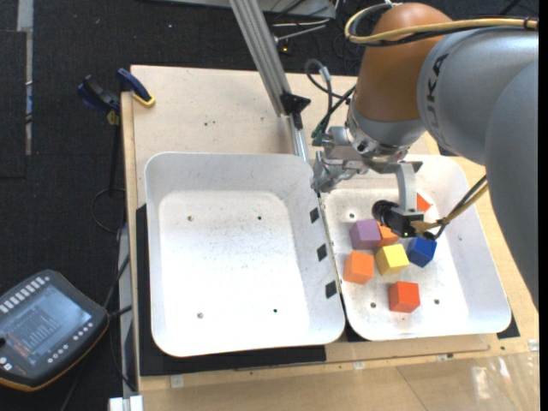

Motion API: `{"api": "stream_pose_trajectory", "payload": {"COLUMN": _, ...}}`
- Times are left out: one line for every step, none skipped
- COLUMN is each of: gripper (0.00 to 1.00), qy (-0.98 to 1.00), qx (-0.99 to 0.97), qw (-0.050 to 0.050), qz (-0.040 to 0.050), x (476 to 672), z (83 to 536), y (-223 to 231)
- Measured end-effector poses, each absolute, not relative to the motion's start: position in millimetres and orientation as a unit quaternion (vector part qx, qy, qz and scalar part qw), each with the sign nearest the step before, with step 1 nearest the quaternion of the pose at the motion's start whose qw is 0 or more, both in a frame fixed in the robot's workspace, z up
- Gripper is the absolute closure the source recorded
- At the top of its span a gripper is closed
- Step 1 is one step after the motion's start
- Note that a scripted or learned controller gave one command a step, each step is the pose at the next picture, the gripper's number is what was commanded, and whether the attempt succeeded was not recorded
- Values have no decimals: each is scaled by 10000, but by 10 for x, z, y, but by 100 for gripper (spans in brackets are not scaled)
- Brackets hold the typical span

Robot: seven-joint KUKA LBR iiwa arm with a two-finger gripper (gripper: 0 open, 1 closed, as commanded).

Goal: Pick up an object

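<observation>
Coloured cubes (393, 258) cluster in the right shallow white bin (475, 302), clear of its rims; at its left rim, we cannot tell the fingers' (324, 178) opening.

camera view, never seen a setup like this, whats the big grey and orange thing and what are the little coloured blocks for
This is one photo from a fixed camera above a bench, looking down at a slant. The grey and orange machine is a robot arm reaching in from the right. Its gripper hangs by the edge where two white bins meet. The right bin holds small things to pick up: a purple cube, yellow cube, blue cube, orange cube and red cube. The left bin sits beside it. I cannot tell that anything is held.
</observation>
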State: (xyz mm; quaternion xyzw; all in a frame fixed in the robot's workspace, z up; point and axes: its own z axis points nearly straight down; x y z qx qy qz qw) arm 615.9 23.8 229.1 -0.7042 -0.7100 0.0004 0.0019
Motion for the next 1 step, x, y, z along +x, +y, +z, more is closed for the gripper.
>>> {"api": "stream_pose_trajectory", "payload": {"gripper": 100, "qy": -7100, "qx": -7042, "qw": 10, "qz": -4, "x": 6059, "z": 2372, "y": 691}}
